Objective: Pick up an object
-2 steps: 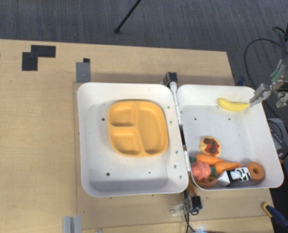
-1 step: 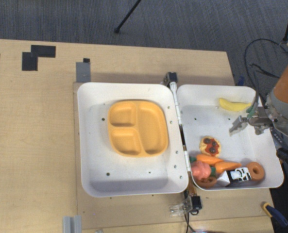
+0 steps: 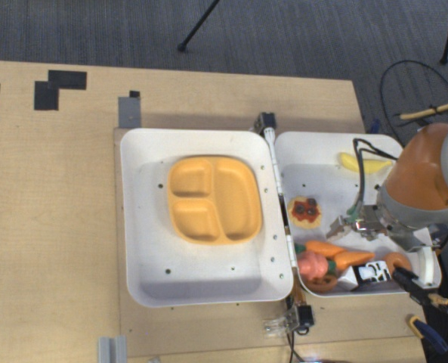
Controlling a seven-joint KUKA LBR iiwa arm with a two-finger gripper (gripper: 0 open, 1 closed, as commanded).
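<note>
One arm reaches into the right bin (image 3: pixel 322 144); pincer (image 3: pixel 350 224) spread, empty-handed.

Yellow divided tray (image 3: pixel 212 200) in left bin (image 3: pixel 144 278); bench (image 3: pixel 50 225).

You have a pale wooden worktop (image 3: pixel 50 225) carrying two shallow white bins side by side, touching along a central divider; the left bin (image 3: pixel 144 271) sits mid-worktop; the right bin (image 3: pixel 314 150) near its right edge; black patches (image 3: pixel 57 88) mark the far-left corner.
</note>
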